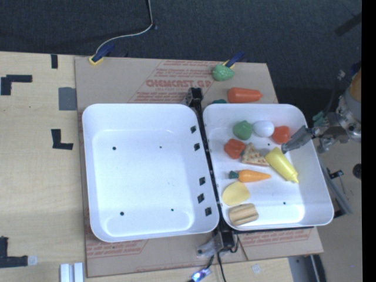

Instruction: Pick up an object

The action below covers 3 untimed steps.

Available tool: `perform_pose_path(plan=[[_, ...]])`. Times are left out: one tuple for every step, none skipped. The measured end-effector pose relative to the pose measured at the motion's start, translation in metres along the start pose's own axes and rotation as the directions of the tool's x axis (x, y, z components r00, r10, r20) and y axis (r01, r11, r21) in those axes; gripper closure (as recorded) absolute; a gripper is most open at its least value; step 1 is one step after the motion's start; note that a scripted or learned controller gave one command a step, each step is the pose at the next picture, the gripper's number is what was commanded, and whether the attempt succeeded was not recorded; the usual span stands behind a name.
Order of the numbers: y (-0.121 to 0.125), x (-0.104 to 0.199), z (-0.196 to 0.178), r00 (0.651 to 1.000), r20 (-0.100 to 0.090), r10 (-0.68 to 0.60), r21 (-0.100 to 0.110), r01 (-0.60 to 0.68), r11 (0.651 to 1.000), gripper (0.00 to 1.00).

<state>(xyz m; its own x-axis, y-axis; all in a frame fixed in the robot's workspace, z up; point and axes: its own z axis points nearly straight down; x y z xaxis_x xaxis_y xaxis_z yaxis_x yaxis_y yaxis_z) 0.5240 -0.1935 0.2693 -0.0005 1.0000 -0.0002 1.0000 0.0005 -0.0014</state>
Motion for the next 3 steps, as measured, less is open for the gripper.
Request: perform_pose_path(plan=[[-0.039, 0.022, 0.120, 1.000, -0.006, 0.001, 0.014, -0.001, 1.000, 0.00], [0.015, 0.073, 0.189, 1.000, -0.001, -0.005, 0.000, 0.005, 1.000, 0.00], [0.014, 0.069, 0.174, 1.000, 0.000, -0.001, -0.002, 0.001, 1.000, 1.00]])
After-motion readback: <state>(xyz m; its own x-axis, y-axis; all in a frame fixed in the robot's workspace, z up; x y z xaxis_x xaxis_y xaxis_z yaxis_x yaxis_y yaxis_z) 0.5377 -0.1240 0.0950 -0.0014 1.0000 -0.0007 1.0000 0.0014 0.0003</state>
